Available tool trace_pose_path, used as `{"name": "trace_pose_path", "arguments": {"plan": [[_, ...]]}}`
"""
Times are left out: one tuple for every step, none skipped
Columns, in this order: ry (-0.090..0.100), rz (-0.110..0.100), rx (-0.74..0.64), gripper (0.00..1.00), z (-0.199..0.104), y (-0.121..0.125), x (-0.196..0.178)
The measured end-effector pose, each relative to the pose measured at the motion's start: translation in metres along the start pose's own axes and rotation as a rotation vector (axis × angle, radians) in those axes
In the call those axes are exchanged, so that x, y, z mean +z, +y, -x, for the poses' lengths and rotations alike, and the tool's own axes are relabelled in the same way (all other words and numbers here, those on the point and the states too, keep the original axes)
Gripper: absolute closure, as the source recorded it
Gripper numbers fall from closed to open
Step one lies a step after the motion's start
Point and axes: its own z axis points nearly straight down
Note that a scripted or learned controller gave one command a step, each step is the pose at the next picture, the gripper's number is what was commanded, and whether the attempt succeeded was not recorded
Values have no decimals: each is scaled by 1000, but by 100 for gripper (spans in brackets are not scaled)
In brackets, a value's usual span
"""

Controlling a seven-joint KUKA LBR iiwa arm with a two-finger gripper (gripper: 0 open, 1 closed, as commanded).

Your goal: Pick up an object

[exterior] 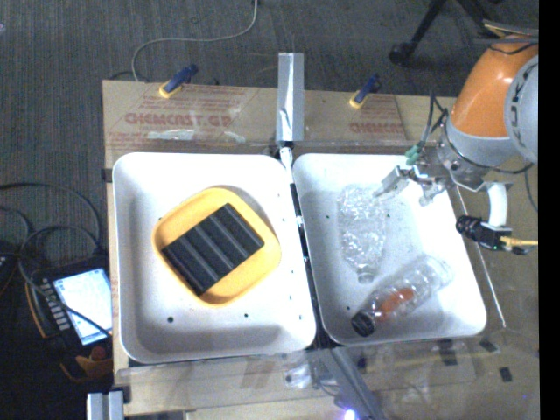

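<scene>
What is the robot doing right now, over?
Gripper open, holding nothing, over right bin's far edge. Crumpled clear bottle just below it. Black-capped bottle nearer front. Yellow tray alone in left bin. Nothing blocking.

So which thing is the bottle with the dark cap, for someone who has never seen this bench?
Start at the right-hand white bin, the one on the arm's side. Look along its near edge: the clear plastic bottle lies on its side there, black cap towards the bins' divider, something orange inside. The crumpled clear plastic beyond it has no cap and no colour.
</scene>
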Motion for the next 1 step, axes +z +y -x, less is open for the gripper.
{"name": "trace_pose_path", "arguments": {"plan": [[-1,1,-73,0,-61,-17,89]]}}
